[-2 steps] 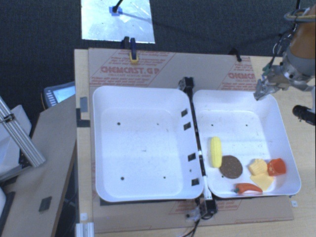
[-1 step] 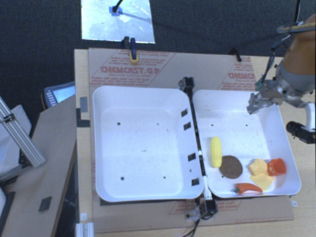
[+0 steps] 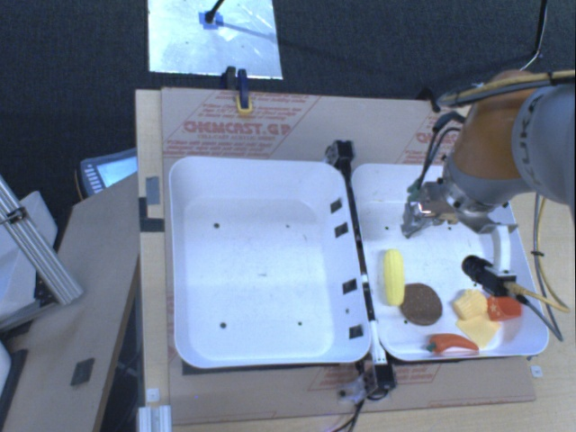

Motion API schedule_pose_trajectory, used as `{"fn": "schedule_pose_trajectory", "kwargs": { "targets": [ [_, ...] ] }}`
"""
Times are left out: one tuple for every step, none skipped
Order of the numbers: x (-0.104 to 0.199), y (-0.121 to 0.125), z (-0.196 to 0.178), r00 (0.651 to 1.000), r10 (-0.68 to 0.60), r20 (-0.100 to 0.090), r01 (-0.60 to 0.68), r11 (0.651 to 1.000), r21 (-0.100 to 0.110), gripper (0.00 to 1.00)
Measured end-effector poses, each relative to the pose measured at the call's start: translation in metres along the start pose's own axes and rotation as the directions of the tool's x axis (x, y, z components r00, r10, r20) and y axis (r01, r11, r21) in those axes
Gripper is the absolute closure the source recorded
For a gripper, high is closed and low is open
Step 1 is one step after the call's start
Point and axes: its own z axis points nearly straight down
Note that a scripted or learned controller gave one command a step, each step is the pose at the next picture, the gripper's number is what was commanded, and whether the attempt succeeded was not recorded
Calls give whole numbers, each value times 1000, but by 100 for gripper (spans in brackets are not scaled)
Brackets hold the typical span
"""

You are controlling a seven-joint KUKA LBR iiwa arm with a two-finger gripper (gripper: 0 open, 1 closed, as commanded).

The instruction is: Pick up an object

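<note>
View from above of a pale brown table (image 3: 270, 115) carrying two shallow bins side by side. At 9 o'clock is the left white plastic bin (image 3: 180, 241), its floor bare.

At 3 o'clock is the right white plastic bin (image 3: 382, 183), and everything you could pick lies along its near edge. From left to right:
- A yellow oblong toy shaped like a corn cob (image 3: 393, 277) lies lengthways near the dividing wall.
- A flat round brown disc (image 3: 421, 303) sits just beside the yellow toy's lower end, at its 4 o'clock.
- An orange-red carrot-shaped piece (image 3: 453, 344) lies against the near wall at 6 o'clock.
- Two pale yellow wedge-shaped blocks (image 3: 470, 304) touch a small red piece (image 3: 504, 309).

The grey arm's hand (image 3: 418, 216) hovers over bare floor at the bin's 11 o'clock. It is apart from every piece and nothing shows in its grasp. You cannot tell whether it is wide or narrow.

The yellow toy looks like your best target, since it is nearest, at the hand's 7 o'clock. Centre over its upper half, away from the disc, and close across its short width. Descend straight and keep clear of the dividing wall.
</note>
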Motion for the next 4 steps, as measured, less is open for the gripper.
{"fn": "schedule_pose_trajectory", "kwargs": {
  "targets": [
    [75, -47, -26, 1000, -2, -1, 2, 1000, -5, 100],
    [15, 11, -26, 1000, 10, 5, -10, 1000, -12, 100],
    [112, -22, -24, 1000, -4, 0, 4, 1000, -4, 100],
    [160, 18, -103, 1000, -1, 1, 1, 1000, -16, 100]
  ]
}}
